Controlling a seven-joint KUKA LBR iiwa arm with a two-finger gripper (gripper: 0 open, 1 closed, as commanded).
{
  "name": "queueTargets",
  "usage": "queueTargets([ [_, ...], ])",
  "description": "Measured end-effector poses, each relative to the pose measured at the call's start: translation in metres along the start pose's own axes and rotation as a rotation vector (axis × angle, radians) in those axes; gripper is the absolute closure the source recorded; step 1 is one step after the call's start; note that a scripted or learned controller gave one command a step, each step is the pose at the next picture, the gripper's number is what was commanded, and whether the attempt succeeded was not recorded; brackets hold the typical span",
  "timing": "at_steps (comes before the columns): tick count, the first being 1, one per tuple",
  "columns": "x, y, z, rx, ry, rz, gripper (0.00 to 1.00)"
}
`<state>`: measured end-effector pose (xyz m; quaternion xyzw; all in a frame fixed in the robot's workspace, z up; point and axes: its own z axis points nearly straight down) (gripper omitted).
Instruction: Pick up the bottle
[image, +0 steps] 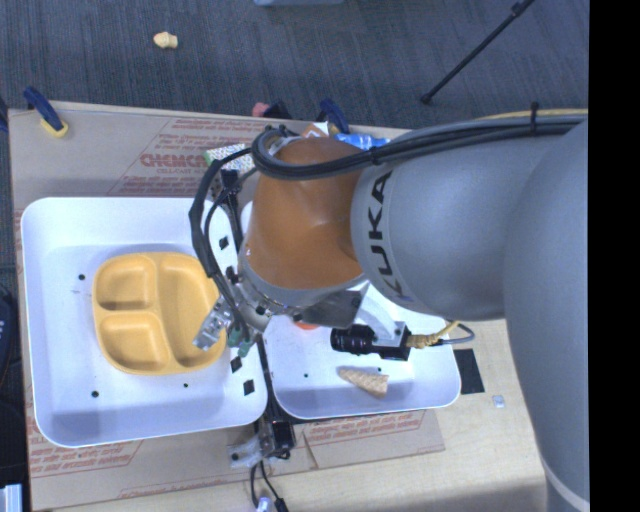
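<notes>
Bottle (352, 140), seemingly blue-white, peeks behind the "KUKA" arm (440, 230); tool (215, 330) state: cannot tell.

Arm (420, 230) is reaching in from the right and covering most of the right bin (428, 386). Hand (213, 328) is sitting at the right rim of a yellow three-compartment tray (140, 320), close to the wall between the bins; contact with the tray is unclear. The tray is lying flat in the left bin (50, 300). A tan waffle cone (362, 380) is lying on its side near the right bin's lower wall, apart from the hand. A blue clamp (45, 112) is gripping the cardboard sheet (130, 150) covering the bench (480, 450).
</notes>
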<state>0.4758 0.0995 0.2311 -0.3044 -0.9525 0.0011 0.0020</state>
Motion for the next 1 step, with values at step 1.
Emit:
queueTargets([
  [1, -0.0327, -0.0439, -0.0337, -0.003, -0.006, -0.349, 1.00],
])
